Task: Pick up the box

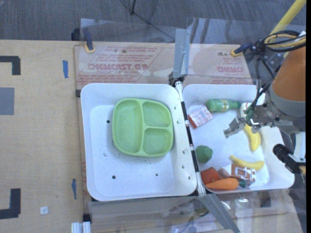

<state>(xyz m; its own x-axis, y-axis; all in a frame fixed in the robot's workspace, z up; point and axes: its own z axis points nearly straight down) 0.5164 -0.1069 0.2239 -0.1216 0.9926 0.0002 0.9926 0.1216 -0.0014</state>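
Two white bins sit side by side at frame centre. The left bin (97,144) holds one item: a green three-compartment plate (143,127), lying flat in its upper middle. The right bin (218,93) holds seven items. One small red-and-white box (200,116) lies in its upper left corner, just beside the dividing wall, clear of the arm. One green bottle (222,105) lies on its side to the right of the box. Two yellow bananas are present: one (253,137) just below the gripper, one (248,163) lower right. One green round fruit (203,153) sits at the left wall. One orange carrot (223,183) and one small orange carton (242,173) lie along the lower edge. The gripper (238,126) hangs over the bin's right half, fingers spread apart, nothing between them.
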